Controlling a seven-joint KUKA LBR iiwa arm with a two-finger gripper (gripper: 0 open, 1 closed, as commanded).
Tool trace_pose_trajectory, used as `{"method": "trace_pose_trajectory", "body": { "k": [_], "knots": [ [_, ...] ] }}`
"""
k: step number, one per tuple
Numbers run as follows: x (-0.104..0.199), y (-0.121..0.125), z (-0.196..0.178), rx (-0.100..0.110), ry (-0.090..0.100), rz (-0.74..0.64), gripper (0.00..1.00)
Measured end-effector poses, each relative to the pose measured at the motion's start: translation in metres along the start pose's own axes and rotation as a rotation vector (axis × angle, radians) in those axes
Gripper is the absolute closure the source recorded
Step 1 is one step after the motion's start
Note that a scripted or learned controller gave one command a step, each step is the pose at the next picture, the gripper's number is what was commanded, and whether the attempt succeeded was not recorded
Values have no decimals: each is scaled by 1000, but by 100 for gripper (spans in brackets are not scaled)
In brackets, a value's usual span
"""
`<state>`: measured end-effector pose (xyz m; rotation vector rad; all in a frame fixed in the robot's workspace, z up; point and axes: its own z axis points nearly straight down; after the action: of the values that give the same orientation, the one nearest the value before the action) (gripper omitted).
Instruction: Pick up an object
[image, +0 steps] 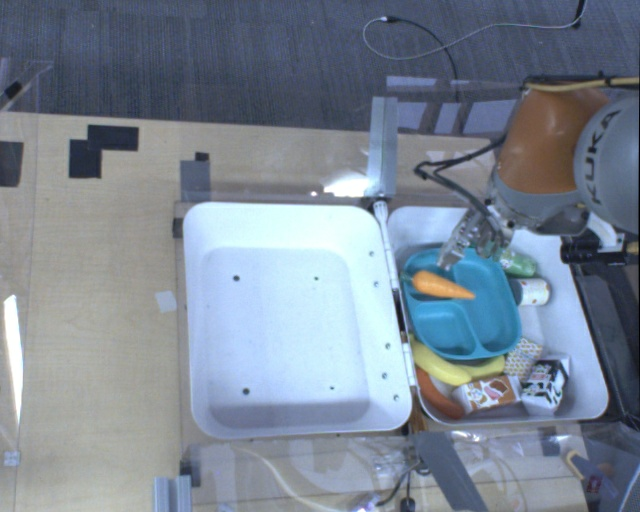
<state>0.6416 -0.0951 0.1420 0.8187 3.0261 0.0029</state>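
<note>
**Carrot on the blue tray, my gripper just above its far rim**

Carrot (442, 286) was the thing I judged nearest to my reach, so I took it as the object to lift.

Working down from the biggest things: the left bin (290, 320) lay bare and white beside the right bin (590, 370), which carried everything else. My arm (560, 150) came in from the right over the back of that right bin, orange band uppermost. Filling much of the right bin sat the blue divided tray (470, 320), tilted a little over the clutter beneath it. Under its near edge a banana (450, 368) poked out, with a small printed carton (488, 393) and a black-and-white carton (543, 383) near the front wall. A green bottle (518, 264) and a white-capped one (531, 292) lay just beside the tray's right rim.

The carrot rested in the tray's back compartment, lying across it, thick end to the left. I judged it light, stiff and smooth, likely to roll on the slick plastic; a pinch across its thick middle looked the safest hold.

My gripper (468, 243) hung just beside the carrot's tapered end, at the tray's far rim. Whether it was released or clenched I could not tell; nothing showed grasped in it.
</note>
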Motion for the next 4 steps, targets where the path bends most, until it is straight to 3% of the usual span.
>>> {"method": "trace_pose_trajectory", "body": {
  "k": [1, 2, 3, 4],
  "knots": [
    [12, 10, -46, -2, -4, -173, 100],
    [-23, -10, 20, -1, -2, -267, 100],
    [-52, -47, -100, -1, -8, -140, 100],
    [-51, -47, -98, -1, -6, -140, 0]
  ]
}}
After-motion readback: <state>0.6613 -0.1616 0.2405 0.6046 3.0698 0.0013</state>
